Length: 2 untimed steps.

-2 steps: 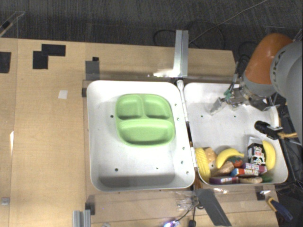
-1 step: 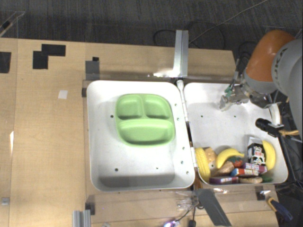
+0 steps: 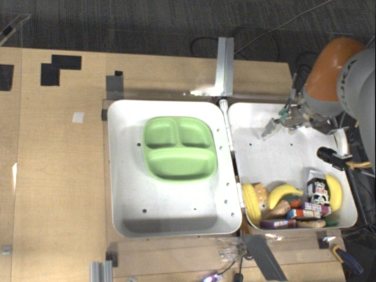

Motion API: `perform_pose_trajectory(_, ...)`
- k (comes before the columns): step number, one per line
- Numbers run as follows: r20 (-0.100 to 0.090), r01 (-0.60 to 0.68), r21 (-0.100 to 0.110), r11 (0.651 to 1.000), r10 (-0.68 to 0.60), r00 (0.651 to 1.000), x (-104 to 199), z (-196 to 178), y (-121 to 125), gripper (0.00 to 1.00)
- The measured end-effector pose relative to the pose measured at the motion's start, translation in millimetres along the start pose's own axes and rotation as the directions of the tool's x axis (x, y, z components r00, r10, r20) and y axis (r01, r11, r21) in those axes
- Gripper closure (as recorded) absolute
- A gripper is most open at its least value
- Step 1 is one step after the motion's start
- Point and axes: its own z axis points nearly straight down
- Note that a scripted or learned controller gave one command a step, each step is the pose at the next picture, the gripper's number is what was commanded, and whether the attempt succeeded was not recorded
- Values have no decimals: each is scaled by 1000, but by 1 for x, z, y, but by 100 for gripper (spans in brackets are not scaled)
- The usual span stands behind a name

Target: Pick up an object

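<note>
My gripper hangs over the bare back part of the right bin, well apart from the objects and with nothing seen in it. The objects are heaped along that bin's front edge. Among them are a corn cob, a yellow banana, a second banana, a small black-and-white carton and a purple marker. Small red and brown items lie among them, partly covered.
A green divided plate lies in the left bin. A metal post stands behind the wall between the two bins. The grey arm with its orange band comes in from the upper right.
</note>
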Motion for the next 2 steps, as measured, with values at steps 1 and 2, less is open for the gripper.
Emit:
perform_pose_trajectory(1, -3, -29, 15, 999, 29, 1000, 12, -15, -101, 0)
perform_pose_trajectory(2, 5, 20, -10, 1000, -20, 1000, 15, 5, -151, 0)
